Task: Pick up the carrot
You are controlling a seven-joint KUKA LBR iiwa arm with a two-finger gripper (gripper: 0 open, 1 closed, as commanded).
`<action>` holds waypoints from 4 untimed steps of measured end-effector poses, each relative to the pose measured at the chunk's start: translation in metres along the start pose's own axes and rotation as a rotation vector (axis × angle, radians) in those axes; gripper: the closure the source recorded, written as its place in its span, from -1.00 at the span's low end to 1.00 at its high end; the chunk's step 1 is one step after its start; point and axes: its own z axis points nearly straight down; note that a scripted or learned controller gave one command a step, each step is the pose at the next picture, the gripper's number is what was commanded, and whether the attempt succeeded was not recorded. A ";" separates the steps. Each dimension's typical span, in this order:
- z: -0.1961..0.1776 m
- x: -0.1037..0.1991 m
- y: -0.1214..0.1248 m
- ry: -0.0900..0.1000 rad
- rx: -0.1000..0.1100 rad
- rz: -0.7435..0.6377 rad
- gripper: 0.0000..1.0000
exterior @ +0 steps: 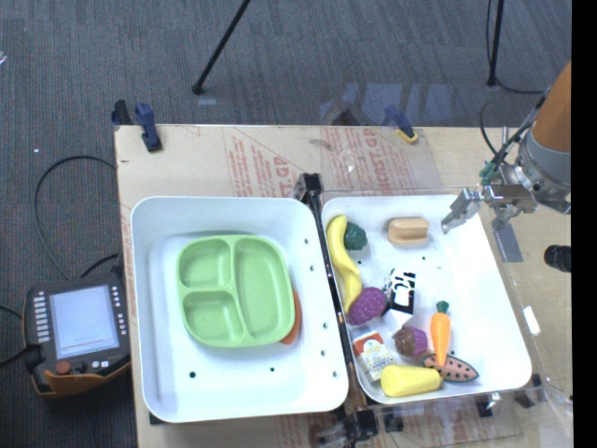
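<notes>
Nearest the camera, the carrot [440,337] lies in the right bin [499,283] (leafy end pointing away), crowded by a yellow toy [409,380] and a watermelon slice [455,369]. Farther back, the pincer [485,203] hangs over the bin's far right corner with nothing in it; how wide it stands I cannot tell. Judging by this, the approach is in hand: next, travel over the carrot and descend.

Green divided plate [233,290] in left bin [149,343]; banana [343,259] in right.

2 bins [149,250], 1 carrot [440,337]
</notes>
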 end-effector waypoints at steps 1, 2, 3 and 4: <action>0.157 -0.019 -0.060 0.003 0.005 -0.351 -1.00; 0.144 -0.022 -0.058 0.001 -0.002 -0.340 1.00; 0.159 0.010 -0.125 0.003 0.002 -0.676 1.00; 0.050 0.077 -0.106 -0.003 -0.011 -0.597 1.00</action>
